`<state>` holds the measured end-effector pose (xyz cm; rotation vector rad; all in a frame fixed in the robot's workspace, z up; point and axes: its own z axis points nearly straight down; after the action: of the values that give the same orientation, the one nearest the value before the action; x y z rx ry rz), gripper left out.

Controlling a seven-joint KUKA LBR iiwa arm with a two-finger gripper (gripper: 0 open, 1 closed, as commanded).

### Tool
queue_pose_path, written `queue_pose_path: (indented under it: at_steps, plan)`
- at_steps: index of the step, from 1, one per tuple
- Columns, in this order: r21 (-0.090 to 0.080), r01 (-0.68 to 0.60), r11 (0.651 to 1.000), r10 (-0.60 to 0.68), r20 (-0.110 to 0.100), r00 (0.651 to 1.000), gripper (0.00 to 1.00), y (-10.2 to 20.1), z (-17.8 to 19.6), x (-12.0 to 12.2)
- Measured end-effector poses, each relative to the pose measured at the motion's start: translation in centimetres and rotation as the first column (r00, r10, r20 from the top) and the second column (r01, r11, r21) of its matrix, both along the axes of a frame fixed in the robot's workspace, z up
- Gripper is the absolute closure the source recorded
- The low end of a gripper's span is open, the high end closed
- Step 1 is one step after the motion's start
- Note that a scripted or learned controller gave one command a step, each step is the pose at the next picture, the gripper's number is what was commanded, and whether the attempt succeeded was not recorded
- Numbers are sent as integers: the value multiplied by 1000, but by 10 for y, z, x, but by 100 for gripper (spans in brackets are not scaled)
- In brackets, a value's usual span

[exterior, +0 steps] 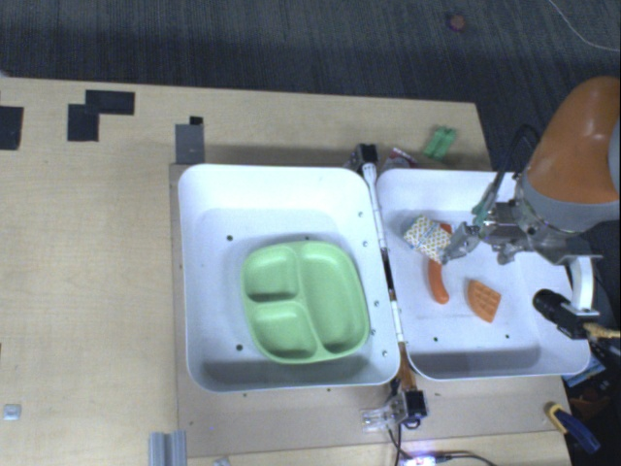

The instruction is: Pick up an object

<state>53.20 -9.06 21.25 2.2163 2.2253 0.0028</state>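
The gripper (456, 246) hangs low in the right bin (505, 357), its tip just beside the patterned packet (424, 232), apparently lined up to take it; whether the jaws are apart or together I cannot tell. An orange stick (439, 282) lies just below the packet, and an orange wedge (483, 299) farther right, both untouched. Left of the packet, the other bin (204, 260) holds a green divided plate (305, 298), seemingly as a drop-off spot.

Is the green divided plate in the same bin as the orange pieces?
No, the green divided plate lies in the left bin, while both orange pieces lie in the right bin.
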Motion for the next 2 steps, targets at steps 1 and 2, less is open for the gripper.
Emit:
queue_pose_path:
  at_steps: [1, 2]
  plan:
    - [-2, 4, 1000, -4, -4, 1000, 0, -89, -112, -3]
    - [-1, 0, 1000, 0, 4, 1000, 100, -86, -100, 1]
